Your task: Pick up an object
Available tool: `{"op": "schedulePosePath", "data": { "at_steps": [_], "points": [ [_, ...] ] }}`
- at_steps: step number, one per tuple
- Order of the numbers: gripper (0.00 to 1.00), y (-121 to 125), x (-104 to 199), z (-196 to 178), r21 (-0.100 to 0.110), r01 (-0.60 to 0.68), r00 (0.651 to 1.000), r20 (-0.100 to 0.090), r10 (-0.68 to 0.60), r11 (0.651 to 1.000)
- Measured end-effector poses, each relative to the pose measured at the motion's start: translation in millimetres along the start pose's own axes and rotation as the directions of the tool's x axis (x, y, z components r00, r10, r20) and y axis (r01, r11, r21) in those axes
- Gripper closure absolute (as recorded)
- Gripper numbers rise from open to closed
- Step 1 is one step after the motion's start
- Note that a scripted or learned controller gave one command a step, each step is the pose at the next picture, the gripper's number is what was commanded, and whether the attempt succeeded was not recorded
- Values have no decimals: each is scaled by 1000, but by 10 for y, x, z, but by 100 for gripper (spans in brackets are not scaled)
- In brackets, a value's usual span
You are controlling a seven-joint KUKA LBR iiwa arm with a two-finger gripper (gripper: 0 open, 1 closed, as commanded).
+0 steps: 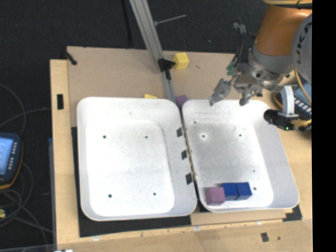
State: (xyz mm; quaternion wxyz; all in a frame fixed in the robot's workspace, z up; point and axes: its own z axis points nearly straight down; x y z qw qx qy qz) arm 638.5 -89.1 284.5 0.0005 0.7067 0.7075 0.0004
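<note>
Gripper hung open and empty over the far edge of the right bin, well apart from the purple block and blue block at its near edge.

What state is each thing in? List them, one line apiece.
gripper: open, holding nothing, above the right bin's far edge.
purple block: lying in the right bin's near corner, against the blue block.
blue block: lying in the right bin, beside the purple block.
yellow block: resting on the bench beyond the bins.
right bin: flat on the bench.
left bin: flat on the bench.
</note>
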Motion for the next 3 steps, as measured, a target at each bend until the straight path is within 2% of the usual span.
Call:
{"op": "schedulePosePath", "data": {
  "at_steps": [1,2,3],
  "points": [
    [0,-602,168,62,2,-4,1000,0,4,1000],
    [0,-960,-197,1877,-1,-4,1000,1,4,1000],
    [0,-181,-1045,1858,-7,-5,1000,7,5,1000]
  ]
}}
